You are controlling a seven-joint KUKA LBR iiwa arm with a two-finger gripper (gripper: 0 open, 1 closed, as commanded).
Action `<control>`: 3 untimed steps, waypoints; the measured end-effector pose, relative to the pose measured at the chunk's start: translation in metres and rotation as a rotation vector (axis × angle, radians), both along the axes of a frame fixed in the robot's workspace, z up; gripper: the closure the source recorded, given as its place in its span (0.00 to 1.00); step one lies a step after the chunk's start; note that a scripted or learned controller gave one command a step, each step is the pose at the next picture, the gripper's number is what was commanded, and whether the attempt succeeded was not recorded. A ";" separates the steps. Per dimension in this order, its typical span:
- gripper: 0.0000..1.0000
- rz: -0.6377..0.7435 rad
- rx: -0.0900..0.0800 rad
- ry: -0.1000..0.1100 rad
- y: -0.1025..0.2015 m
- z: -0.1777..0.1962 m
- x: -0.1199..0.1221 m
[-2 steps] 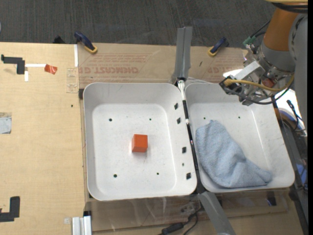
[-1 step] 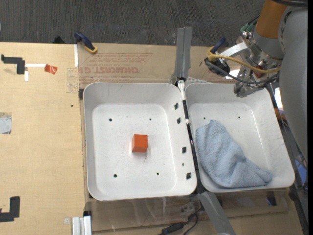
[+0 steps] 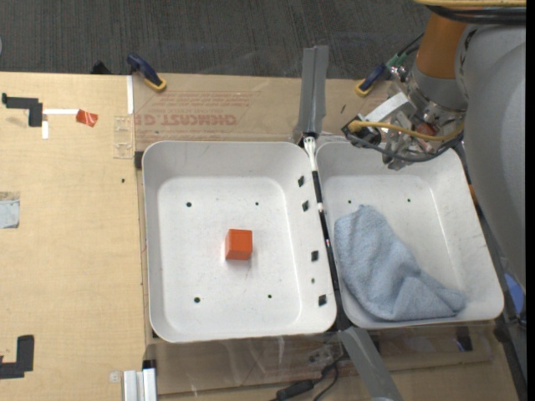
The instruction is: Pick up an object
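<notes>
Small orange-red cube (image 3: 239, 245), matte, sits near the left bin's (image 3: 167, 307) centre. Crumpled grey-blue cloth (image 3: 389, 266), soft and folded, fills the right bin's (image 3: 443, 182) near corner. Gripper (image 3: 399, 144) hangs over that bin's far edge; its grip cannot be judged.

Small orange-red cube (image 3: 239, 245) sitting flat and upright near the middle of the left white bin (image 3: 167, 307), alone there; crumpled light blue-grey cloth (image 3: 389, 266) heaped in the right white bin (image 3: 435, 182), filling its near half against the front wall.
</notes>
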State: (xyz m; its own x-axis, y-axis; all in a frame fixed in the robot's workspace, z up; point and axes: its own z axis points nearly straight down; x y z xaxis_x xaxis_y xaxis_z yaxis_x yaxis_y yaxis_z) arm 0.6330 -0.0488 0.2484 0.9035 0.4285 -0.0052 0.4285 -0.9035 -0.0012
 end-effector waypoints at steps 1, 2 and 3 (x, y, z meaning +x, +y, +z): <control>1.00 -0.162 0.000 -0.003 0.016 0.063 -0.001; 1.00 -0.081 -0.001 -0.002 0.026 0.090 -0.022; 1.00 -0.154 -0.001 -0.003 0.071 0.135 -0.067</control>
State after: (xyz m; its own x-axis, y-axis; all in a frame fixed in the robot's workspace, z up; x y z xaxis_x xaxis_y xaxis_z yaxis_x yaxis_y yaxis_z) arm 0.5656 0.0217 0.3832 0.9585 0.2850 -0.0031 0.2850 -0.9585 0.0009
